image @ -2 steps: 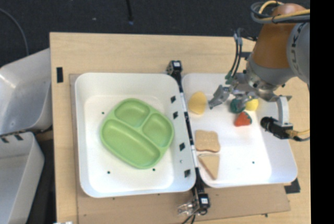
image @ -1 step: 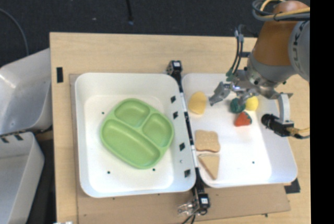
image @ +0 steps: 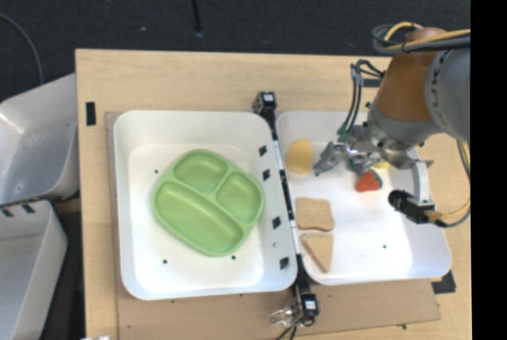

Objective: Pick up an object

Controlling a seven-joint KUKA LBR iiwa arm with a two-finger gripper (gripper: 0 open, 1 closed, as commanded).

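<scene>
The arm (image: 412, 89) reaches in from the right over the right bin (image: 372, 263), its gripper (image: 346, 158) hanging open between a yellow object (image: 299, 156) and a red object (image: 368, 182), on a wooden bench (image: 158, 81).

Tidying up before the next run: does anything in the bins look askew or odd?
Nothing stands out. The green plate lies flat in the left bin; food pieces sit apart in the right bin.

The grey arm reaches in from the right, its hand (image: 348, 160) pointing down.
</scene>
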